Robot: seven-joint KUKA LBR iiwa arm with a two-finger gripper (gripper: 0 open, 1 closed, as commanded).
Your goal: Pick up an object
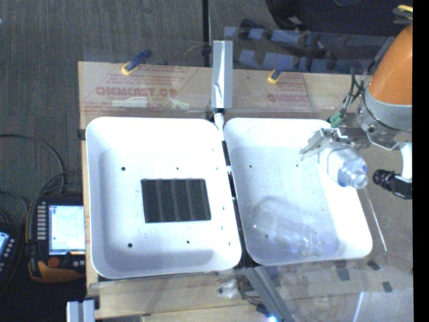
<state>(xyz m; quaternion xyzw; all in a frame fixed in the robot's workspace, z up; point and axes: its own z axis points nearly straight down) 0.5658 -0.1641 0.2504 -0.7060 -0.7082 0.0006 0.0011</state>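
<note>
Two white bins sit side by side on the bench; a clear plastic bottle [285, 227] lies at five o'clock in the right bin [268, 146]. Whether the gripper [335, 143], at two o'clock, is clenched cannot be told. A centred, low approach suits slippery plastic.

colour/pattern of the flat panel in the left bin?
Dark grey to black, with lengthwise ribs, on the flat panel; camera view.

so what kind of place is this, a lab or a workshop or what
Most likely a robotics lab or test bench. A robot arm reaches over two white bins set side by side on a board, a handheld control pendant lies on the floor with cables, and clamps hold the board.
</note>
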